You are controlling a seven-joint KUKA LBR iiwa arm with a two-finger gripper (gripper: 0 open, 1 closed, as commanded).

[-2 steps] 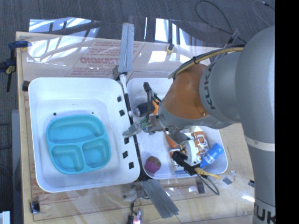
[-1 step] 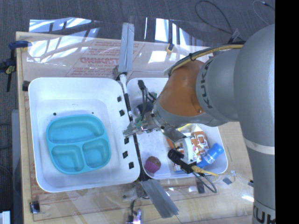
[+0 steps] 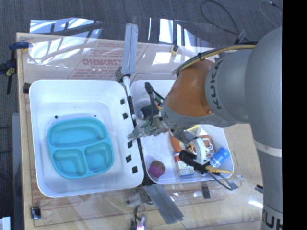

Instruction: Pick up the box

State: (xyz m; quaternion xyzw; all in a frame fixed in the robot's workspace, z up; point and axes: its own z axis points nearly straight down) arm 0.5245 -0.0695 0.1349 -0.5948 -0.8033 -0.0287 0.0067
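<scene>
A small white and red box (image 3: 183,169) lies near the front edge of the right bin (image 3: 165,180). A second white carton with orange print (image 3: 205,145) lies just behind it, partly under the arm. My gripper (image 3: 146,126) hangs low over the left side of the right bin, close to the wall shared by the two bins. It is to the left of both boxes and apart from them. Nothing shows in its grasp. The orange wrist band (image 3: 192,92) hides the middle of the bin.
A purple ball-like thing (image 3: 157,167) lies at the right bin's front left. A blue bottle (image 3: 219,157) lies at the right, an orange item (image 3: 176,143) by the boxes. The left bin (image 3: 41,92) holds a blue compartment tray (image 3: 80,146).
</scene>
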